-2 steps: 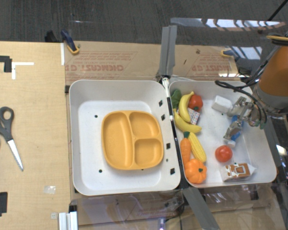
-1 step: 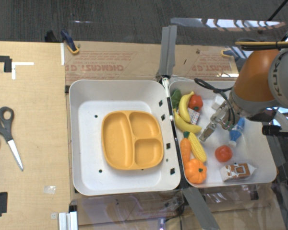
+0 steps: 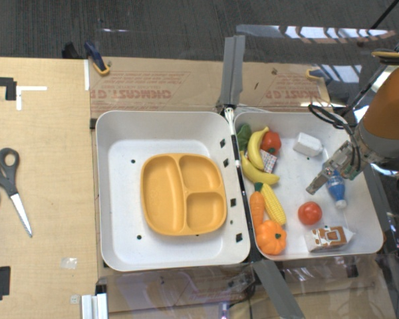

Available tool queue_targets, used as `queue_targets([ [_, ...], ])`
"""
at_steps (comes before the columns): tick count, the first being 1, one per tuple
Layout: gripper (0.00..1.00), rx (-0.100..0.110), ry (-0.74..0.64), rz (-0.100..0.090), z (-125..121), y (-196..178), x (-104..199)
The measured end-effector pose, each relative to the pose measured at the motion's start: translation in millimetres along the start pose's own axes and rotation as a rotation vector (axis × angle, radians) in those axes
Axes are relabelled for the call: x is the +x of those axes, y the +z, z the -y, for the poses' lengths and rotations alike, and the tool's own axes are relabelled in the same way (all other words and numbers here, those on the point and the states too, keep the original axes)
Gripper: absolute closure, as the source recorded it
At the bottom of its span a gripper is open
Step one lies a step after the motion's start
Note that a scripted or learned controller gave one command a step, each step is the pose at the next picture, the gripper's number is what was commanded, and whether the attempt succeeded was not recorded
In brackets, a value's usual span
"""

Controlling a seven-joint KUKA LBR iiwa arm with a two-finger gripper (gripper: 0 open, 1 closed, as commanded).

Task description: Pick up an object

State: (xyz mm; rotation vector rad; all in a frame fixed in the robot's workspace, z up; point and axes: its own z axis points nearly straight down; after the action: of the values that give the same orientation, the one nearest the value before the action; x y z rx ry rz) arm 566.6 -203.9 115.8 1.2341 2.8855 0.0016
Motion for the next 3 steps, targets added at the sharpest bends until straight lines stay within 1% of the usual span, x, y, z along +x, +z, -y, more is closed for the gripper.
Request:
queue_targets([
  [1,0.0,-0.01,0.105,-0.004,-10,18,1],
  [2,0.0,0.002,0.093,-0.001,-5,23,31],
  [3,0.0,0.004,0.3,-0.004,17,24,112],
])
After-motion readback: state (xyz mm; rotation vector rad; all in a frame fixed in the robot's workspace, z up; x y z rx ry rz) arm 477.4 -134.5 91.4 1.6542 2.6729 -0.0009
